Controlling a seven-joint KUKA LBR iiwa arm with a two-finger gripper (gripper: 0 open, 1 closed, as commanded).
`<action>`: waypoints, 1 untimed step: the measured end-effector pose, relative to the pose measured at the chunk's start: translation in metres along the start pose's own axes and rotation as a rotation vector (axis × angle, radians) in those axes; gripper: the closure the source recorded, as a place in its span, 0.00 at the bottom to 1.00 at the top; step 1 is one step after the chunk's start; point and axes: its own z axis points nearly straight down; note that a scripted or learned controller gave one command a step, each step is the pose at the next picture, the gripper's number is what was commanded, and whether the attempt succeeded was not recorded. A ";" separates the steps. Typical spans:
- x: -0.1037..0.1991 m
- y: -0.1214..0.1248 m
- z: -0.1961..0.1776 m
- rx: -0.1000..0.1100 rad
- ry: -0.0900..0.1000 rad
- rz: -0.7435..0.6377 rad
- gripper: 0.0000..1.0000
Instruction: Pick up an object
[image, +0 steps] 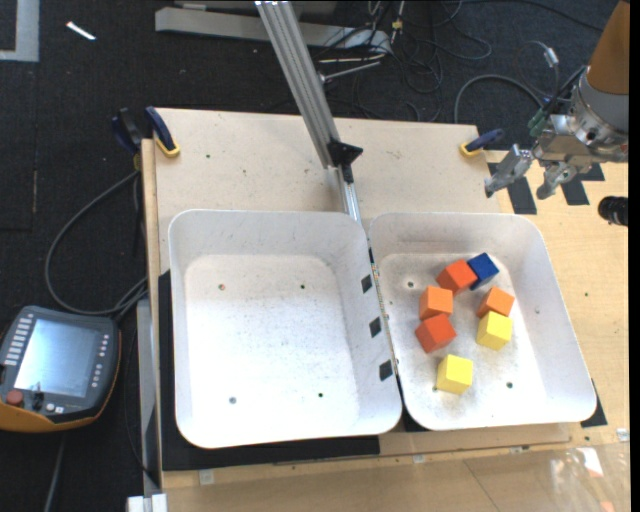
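Blocks: seven small cubes sit clustered in the right bin (560, 330), toward its middle. Any of them could serve as the object to pick.
Blue cube (483, 267): at the cluster's 12 o'clock, touching an orange cube (458, 275) at its 9 o'clock side.
Orange cubes: one more (437, 300) just below that pair, another (496, 302) at the cluster's 3 o'clock.
Red-orange cube (434, 333): at the cluster's 8 o'clock, close under the middle orange one.
Yellow cubes: one (494, 329) just under the right-hand orange cube; the other (454, 374) stands apart at 6 o'clock, with the most free room around it.
Left bin (200, 290): white, beside the right bin, at 9 o'clock from the cubes.
Gripper (540, 175): high above the bench, beyond the right bin's rim at about 1 o'clock from the cluster, well apart from every cube.
Jaws: spread apart, with nothing between them.
Done: nothing yet, by my reading; all cubes rest on the bin floor.
Left: move over a cube, descend, close, lift. The lone yellow cube looks the easiest choice.
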 end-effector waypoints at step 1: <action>0.003 -0.023 0.065 0.006 0.002 0.004 0.00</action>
